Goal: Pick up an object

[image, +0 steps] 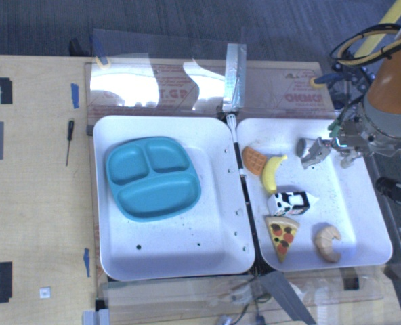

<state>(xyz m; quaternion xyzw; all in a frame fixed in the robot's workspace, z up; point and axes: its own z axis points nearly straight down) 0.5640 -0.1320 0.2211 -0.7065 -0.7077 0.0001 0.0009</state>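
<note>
The right bin [373, 208] holds several toy foods. A waffle [254, 160] and a yellow banana [273, 172] lie at its left side. A black-and-white cow toy [290, 202] sits below them, with a pizza slice [282, 235] and a croissant [328, 241] near the front. My gripper [332, 154] hangs over the bin's back right part, to the right of the banana. It is open, and nothing sits between its fingers [313, 153].
A blue divided plate [153, 177] lies in the left bin [207, 249]. A ridge [241, 181] separates the two bins. A metal bracket [234, 76] and clear sheeting stand behind them. A screwdriver [69, 141] lies on the bench at left.
</note>
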